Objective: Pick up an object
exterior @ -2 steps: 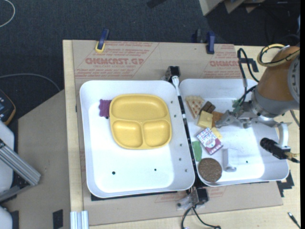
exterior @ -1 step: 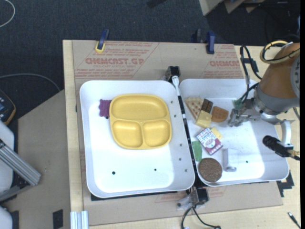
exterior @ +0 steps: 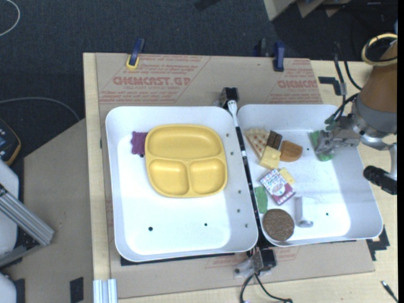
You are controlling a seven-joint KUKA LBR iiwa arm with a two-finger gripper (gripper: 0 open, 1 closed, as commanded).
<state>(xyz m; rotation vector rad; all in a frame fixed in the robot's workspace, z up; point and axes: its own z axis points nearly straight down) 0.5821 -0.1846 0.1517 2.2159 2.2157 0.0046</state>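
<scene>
My gripper hangs low in the right part of the right bin, reaching in from the right edge. Directly under it lies a small green object, partly hidden by the gripper. The other loose items lie to its left: a tan waffle piece, a dark brown block, an orange-brown bun, a yellow block, a red and white packet, a green strip, a round brown cookie and a grey piece.
The left bin holds a yellow divided plate with a purple item at its left side. Blue clamps and a yellow clamp sit on the board's far edge.
</scene>
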